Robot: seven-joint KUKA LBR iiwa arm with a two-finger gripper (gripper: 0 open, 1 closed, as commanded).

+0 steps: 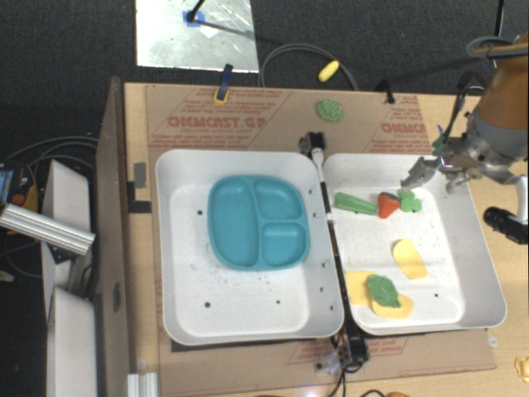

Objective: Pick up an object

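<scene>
The right bin [475,304] holds several toy foods. A long green piece [355,203], a red-orange piece [388,207] and a small green piece [411,201] lie in a row near its back. A yellow piece [409,259] sits in the middle. Near the front lies a flat yellow piece [357,286] with a green leafy piece [382,289] on it. My gripper [434,178] hovers over the bin's back right, just right of the small green piece. It is open and nothing is between its fingers.
The left bin [186,304] holds a blue divided plate [258,222]. A green round object [331,110] lies on the cardboard behind the bins. A yellow object [329,71] and cables lie further back.
</scene>
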